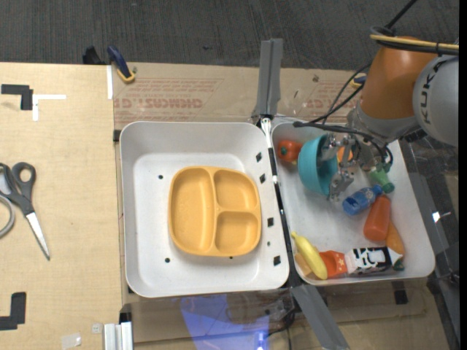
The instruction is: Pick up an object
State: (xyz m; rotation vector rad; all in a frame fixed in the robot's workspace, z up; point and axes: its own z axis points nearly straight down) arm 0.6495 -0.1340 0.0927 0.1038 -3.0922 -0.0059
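Note:
My gripper (pixel 340 175) hangs low over the back of the right bin (pixel 417 217), below the orange wrist band. A teal bowl (pixel 315 165) stands tilted on its edge, right against the gripper's left side. Whether the bowl is gripped cannot be told from this angle. Just right of the gripper lie a small blue object (pixel 357 201) and a green object (pixel 381 180). An orange bottle (pixel 377 219) lies nearer the front. A small red-orange item (pixel 289 150) sits at the bin's back left corner.
A banana (pixel 309 257) and a red, white and black tube (pixel 359 261) lie along the right bin's front wall. The left bin (pixel 139 195) holds a yellow divided plate (pixel 215 211). Scissors (pixel 26 204) lie on the bench at the far left.

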